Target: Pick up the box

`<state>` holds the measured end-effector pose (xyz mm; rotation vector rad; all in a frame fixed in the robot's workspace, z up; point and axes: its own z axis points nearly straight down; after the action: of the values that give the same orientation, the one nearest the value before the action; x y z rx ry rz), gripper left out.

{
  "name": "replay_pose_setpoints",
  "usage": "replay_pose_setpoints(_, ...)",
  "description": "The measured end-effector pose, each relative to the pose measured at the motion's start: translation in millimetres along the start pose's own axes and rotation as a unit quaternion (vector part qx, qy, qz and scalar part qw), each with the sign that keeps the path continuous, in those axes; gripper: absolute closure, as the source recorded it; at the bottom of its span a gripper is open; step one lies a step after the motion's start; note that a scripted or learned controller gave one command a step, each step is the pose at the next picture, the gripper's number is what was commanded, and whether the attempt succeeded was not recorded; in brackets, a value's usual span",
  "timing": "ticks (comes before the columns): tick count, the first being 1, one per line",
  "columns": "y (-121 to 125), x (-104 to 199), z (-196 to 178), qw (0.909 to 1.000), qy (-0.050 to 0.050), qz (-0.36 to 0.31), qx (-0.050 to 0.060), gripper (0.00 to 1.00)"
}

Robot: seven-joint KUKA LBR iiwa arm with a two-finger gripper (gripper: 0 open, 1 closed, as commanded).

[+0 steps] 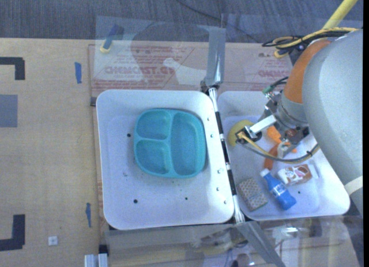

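Reaching into the right bin (328,199), we are hovering the gripper (275,136) above its clutter, its grip state impossible to tell, while the box (297,173) is lying unlifted just below, so picking remains.

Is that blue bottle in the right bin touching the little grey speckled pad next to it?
Cannot tell. In the camera view the blue bottle lies right beside the grey pad, edges meeting or nearly so, with no plain gap or contact visible.
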<state>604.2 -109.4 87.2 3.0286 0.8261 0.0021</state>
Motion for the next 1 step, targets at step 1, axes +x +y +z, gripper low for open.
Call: replay_pose_setpoints(1, -18.3, -55.0, -0.5, 0.9869, 0.000, 0.161, 0.002, 0.00)
